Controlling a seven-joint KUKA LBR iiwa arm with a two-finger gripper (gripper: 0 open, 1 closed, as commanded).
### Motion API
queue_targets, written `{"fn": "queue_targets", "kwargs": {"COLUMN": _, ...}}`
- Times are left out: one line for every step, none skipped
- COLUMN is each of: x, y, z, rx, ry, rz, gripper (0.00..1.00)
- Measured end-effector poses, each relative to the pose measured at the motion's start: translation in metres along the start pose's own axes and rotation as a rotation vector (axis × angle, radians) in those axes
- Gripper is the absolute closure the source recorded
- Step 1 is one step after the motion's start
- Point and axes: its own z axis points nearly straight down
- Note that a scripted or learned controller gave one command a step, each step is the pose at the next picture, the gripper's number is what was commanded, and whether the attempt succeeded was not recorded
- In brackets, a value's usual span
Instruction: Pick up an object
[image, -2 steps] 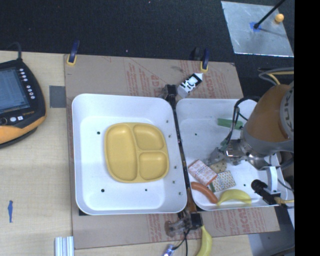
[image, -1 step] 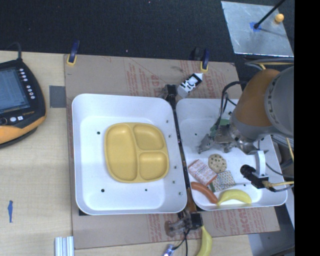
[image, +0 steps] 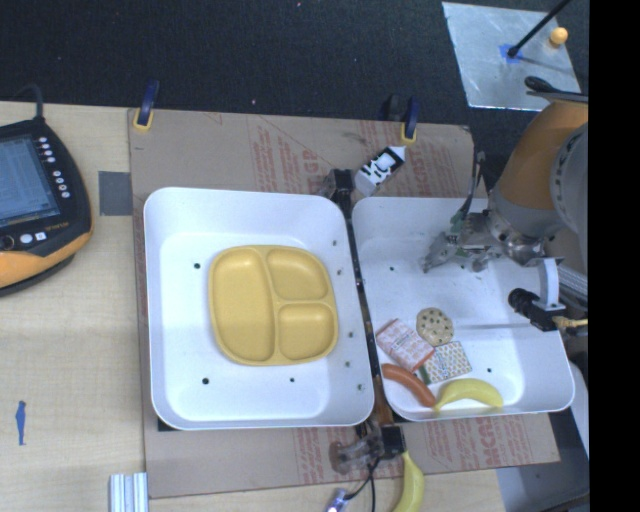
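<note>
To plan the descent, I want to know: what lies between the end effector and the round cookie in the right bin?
In the camera view, only bare white bin floor separates the end effector from the cookie; the other items lie below the cookie.

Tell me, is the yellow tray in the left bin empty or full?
Empty. The yellow tray lies flat in the left bin, and all three of its compartments show only bare yellow surface.

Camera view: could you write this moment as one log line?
gripper over right bin | holding nothing visible | banana, cookie in bin | yellow tray in left bin
</note>
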Motion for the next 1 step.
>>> {"fn": "queue_targets", "kwargs": {"x": -0.0298, "y": 0.0312, "z": -0.0744, "rx": -0.002, "ry": -0.001, "rz": -0.003, "gripper": 0.0}}
